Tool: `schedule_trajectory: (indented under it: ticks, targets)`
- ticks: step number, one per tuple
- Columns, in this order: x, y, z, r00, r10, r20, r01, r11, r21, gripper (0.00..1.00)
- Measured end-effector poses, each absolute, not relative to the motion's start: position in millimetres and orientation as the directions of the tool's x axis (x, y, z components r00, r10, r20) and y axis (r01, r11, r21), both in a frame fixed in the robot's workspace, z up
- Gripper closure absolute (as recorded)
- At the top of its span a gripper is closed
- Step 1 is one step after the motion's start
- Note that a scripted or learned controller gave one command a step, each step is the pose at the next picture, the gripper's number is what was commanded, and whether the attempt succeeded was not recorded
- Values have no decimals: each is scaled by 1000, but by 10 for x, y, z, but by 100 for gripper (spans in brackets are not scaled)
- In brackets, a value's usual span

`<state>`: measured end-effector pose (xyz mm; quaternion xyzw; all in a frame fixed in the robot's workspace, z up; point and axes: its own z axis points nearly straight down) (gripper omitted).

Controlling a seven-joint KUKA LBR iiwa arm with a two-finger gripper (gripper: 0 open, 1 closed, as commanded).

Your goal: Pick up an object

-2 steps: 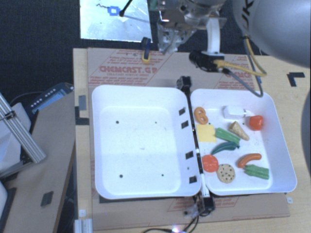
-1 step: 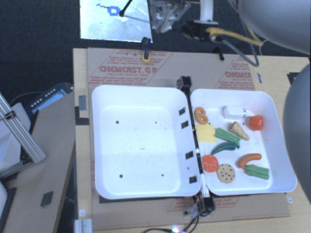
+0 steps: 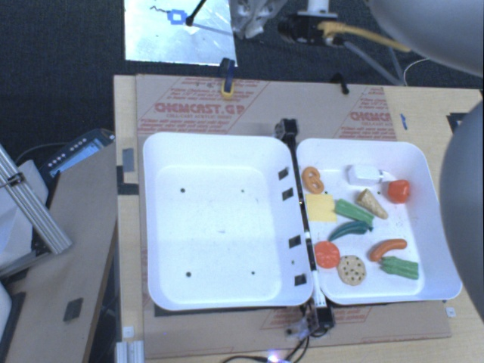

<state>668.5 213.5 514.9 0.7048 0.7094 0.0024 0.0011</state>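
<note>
The gripper (image 3: pixel 253 10) is being held high at the top of the view, beyond the bench and well apart from both bins; whether it is open or closed cannot be told, and nothing is being seen in its grasp. The arm (image 3: pixel 423 13) is being seen as a grey blur at the upper right.

The things to be picked are all lying in the right bin (image 3: pixel 435 203), beside the left bin (image 3: pixel 162 165).

Judged from here, trouble is being risked chiefly by crowding. The yellow square (image 3: pixel 320 207) is lying flat and touching a green pod (image 3: pixel 353 211), so a descent there is likely being met by two pieces at once, or by a slip off the thin edge. The tan wedge (image 3: pixel 371 203) is being pressed close by the same pod. Pieces near the divider, such as the pretzel (image 3: pixel 311 178), are being shielded by the wall.

Counted: one pretzel, one yellow square, one tan wedge, one white block (image 3: pixel 364 175), one cookie (image 3: pixel 352 270), one sausage (image 3: pixel 388 248), two red pieces (image 3: pixel 398 191) (image 3: pixel 327 255), and three green pieces, the pod being joined by a dark one (image 3: pixel 349 230) and a bean (image 3: pixel 399 267). Eleven things and two bins are being tallied.
</note>
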Motion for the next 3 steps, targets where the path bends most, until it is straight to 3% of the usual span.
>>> schedule_trajectory:
  ticks: [1, 3]
  targets:
    - [6681, 2327, 5368, -7, 1000, 2, 1000, 7, 4, 100]
    - [6681, 2344, 5353, -7, 1000, 0, 1000, 7, 2, 100]
